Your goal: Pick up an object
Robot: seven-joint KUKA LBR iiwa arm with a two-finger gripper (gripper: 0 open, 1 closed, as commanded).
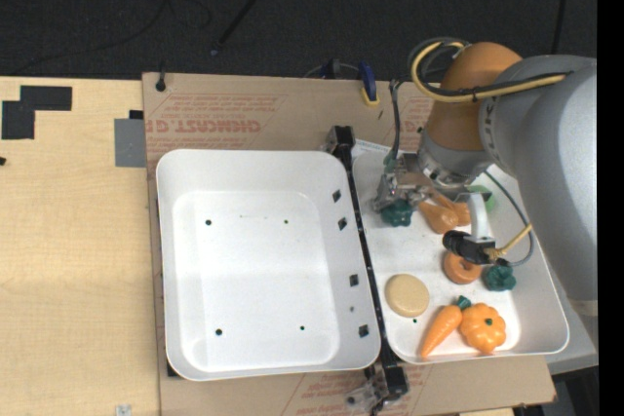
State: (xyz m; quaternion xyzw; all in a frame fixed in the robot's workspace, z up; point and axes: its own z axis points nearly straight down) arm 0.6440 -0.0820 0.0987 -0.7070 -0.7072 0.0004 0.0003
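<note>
Gripper (398, 193) finger state hard to tell; arm (507, 112) hides things behind it, dark green toy (396, 213) just below.

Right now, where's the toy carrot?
The toy carrot lies in the right bin, near its front edge, between the tan round disc and the orange pumpkin.

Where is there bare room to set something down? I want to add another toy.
The left bin has an open white floor from wall to wall. The right bin is crowded: carrot, pumpkin, tan disc and the end effector over a green toy.
</note>
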